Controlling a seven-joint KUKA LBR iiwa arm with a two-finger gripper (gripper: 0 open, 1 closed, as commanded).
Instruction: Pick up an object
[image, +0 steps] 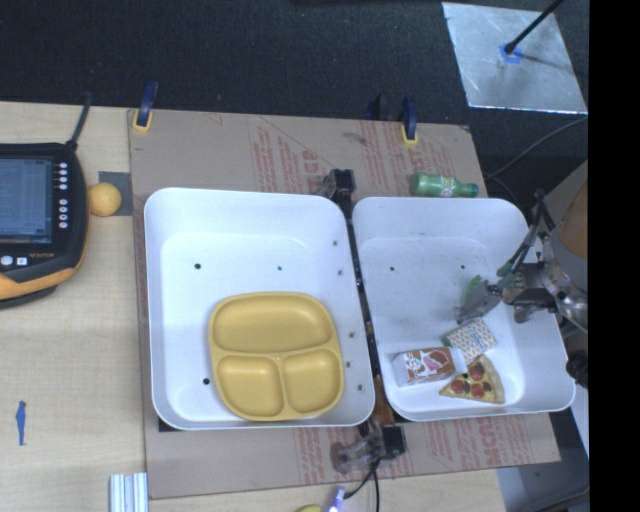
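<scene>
The right bin (430, 235) holds three small items near its front right corner. A pizza slice toy (475, 382) lies closest to the front wall. A red and white packet (424, 364) lies to its left, and a checkered packet (471, 338) just behind it. My gripper (478, 297) reaches in from the right and sits low over the bin, just behind the checkered packet. Nothing shows held in it. The left bin (180, 230) holds a yellow divided plate (277, 354).
A green bottle (445, 185) lies on the cardboard behind the right bin. A control pendant (35, 220) and a yellow ball (103, 198) sit at the far left. Clamps (408, 118) hold the cardboard's back edge.
</scene>
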